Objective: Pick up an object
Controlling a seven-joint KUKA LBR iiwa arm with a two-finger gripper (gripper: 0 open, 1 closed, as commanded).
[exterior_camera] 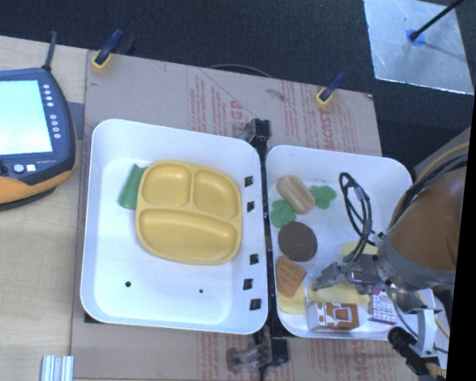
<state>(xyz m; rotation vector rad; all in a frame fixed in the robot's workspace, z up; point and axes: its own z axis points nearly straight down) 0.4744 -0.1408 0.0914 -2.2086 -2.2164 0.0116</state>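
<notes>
The left white bin (101, 289) holds a yellow divided plastic tray (190, 212) half-covering a green piece (130, 186). Right of that tray, the right white bin (309, 157) crowds a tan bread roll (295, 193), a brown round disc (298, 241) and a waffle square (290, 276). The gripper (340, 277) hangs low over this pile; whether it is clenched, I cannot tell.

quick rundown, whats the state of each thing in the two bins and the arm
yellow tray: right way up in the left bin, its compartments bare
green piece: tucked against the tray's left edge
bread roll: lying in the right bin, on green pieces
brown disc: flat
waffle: flat, just below the disc
end effector: low in the right bin
</notes>
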